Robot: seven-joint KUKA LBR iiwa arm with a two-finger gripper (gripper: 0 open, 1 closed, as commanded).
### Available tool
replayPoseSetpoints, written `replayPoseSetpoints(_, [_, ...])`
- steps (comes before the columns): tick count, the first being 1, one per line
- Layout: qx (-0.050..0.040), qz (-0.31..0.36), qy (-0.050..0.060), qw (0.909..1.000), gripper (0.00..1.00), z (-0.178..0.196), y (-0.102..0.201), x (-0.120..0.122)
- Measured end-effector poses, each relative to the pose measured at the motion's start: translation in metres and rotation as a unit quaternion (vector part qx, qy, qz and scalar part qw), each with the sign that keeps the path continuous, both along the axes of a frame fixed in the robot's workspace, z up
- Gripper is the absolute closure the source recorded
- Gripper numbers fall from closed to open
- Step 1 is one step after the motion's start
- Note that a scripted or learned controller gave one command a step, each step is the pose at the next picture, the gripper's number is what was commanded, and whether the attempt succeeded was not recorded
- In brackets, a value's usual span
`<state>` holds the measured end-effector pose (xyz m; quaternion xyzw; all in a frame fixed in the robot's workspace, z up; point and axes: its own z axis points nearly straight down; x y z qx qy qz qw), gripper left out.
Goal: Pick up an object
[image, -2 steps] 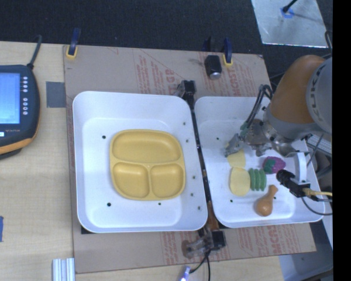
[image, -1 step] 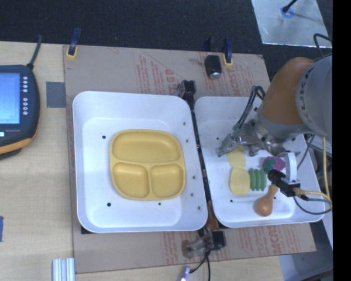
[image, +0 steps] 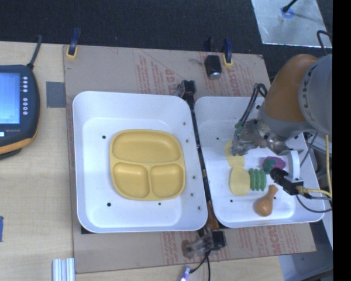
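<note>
Two white bins side by side on a cardboard sheet. In the left bin (image: 93, 116), a yellow divided plate (image: 147, 164), lying flat at the middle. In the right bin (image: 216, 116), a small cluster of toys: a yellow piece (image: 239, 181) just right of the divider, a green ridged piece (image: 257, 179) touching its right side, a purple piece (image: 273, 163) above and right of the green one, a brown drumstick-shaped piece (image: 265, 202) below the green one. Gripper (image: 238, 147) down over the upper edge of that cluster, just above the yellow piece; open or closed, cannot tell, tips too dark and small. Nothing visibly between them.
</note>
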<state>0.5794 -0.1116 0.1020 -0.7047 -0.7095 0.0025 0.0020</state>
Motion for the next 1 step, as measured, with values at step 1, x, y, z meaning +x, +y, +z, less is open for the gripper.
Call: replayPoseSetpoints(1, [-0.0003,0.001,0.000,1.0000,0.00,-0.0001,0.0000,0.0000])
